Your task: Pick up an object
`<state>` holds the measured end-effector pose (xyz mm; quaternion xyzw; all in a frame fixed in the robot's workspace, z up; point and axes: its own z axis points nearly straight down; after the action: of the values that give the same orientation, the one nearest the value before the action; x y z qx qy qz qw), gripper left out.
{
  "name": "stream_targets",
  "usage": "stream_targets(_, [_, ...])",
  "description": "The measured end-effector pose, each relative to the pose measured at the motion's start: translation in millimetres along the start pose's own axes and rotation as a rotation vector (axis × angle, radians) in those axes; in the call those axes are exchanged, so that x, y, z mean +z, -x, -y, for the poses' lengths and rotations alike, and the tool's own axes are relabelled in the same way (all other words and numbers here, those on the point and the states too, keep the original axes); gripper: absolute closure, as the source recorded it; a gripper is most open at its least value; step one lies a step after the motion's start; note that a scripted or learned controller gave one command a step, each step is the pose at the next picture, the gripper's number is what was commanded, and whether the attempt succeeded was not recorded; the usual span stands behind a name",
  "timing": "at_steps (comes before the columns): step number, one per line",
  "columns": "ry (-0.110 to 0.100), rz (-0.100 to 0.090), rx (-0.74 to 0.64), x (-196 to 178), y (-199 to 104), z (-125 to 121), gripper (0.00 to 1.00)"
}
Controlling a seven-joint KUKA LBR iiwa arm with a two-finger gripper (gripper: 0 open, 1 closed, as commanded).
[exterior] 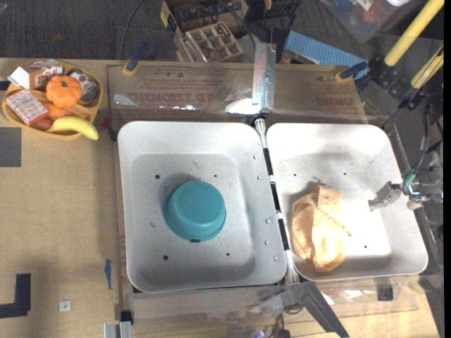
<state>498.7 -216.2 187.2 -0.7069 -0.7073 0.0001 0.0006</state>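
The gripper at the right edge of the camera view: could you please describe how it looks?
The gripper is small and grey-silver metal, with a slim pale tip over the right bin. Behind it sits a blocky metallic body with a small teal-green spot, and thin dark cables run up behind that. Finer detail is too blurred to tell.

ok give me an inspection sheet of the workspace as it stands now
surface: wooden bench bearing left bin and right bin, side by side
job's things: teal bowl upside down in left bin; tan cloth crumpled in right bin
clutter: basket of toy food at the bench's far left corner
grippers: gripper over right bin's right side, apart from the cloth
cables: black cable on the floor behind
surroundings: boxes and crates behind the bench
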Motion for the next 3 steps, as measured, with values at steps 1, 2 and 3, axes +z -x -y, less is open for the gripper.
stream_targets(1, [0.014, 0.003, -0.042, 96.6, -96.3, -44.5, 0.0])
stream_targets(2, [0.003, 0.002, 0.19, 43.9, -93.7, -28.3, 0.0])
stream_targets(3, [0.009, -0.001, 0.114, 97.2, -91.1, -44.3, 0.0])
